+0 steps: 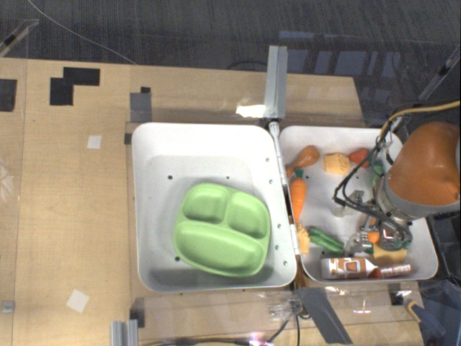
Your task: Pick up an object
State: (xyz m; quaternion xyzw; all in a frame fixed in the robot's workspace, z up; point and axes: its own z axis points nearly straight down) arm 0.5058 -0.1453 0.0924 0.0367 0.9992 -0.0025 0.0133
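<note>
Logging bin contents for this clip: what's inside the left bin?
The left bin holds one green plate with three compartments, lying slightly tilted near its front right. Whatever is under the plate is covered and cannot be seen.

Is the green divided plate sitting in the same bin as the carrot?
No, the green plate lies in the left bin, while the carrot lies in the right bin.

two white bins sit side by side, the left bin (pixel 144 193) and the right bin (pixel 317 269). the left one holds one green divided plate (pixel 222 229). the right one holds one carrot (pixel 297 197), one bottle (pixel 349 268) and several other small items, partly hidden by the arm.
</note>
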